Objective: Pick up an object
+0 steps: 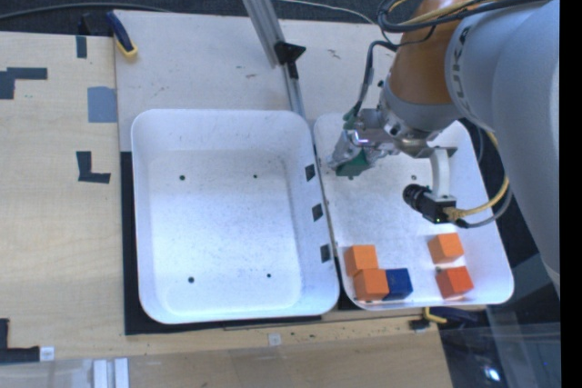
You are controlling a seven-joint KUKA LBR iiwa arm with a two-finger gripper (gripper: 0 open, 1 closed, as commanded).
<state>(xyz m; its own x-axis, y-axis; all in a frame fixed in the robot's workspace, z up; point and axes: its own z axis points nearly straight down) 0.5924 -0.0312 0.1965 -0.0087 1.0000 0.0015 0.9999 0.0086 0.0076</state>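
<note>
Starting at the left, the tabletop (55,223) carries the left bin (150,195), whose floor is bare white speckled with dark dots. Where the two bins meet, near the far corner of the right bin (486,286), the tool (353,157) hangs low over the floor, close to the dividing wall. A small green thing (351,164) sits right at its tip; I cannot tell whether that is an object in its grip or part of the tool itself, nor whether the tool is open or closed.

The pickable things lie well apart from it, at the near end of the right bin: an orange block (362,257) with a second orange block (371,284) just in front, a blue block (397,283) touching that one, then two more orange blocks (445,247) (454,282) further right.

I'd judge this a grasp attempt at the far corner, not among the blocks. The next move calls for a lift to show whether anything comes up.

The arm (509,77) reaches in from the right, its orange band (427,59) bent over the bin, wrist pointing down and leftward.
</note>
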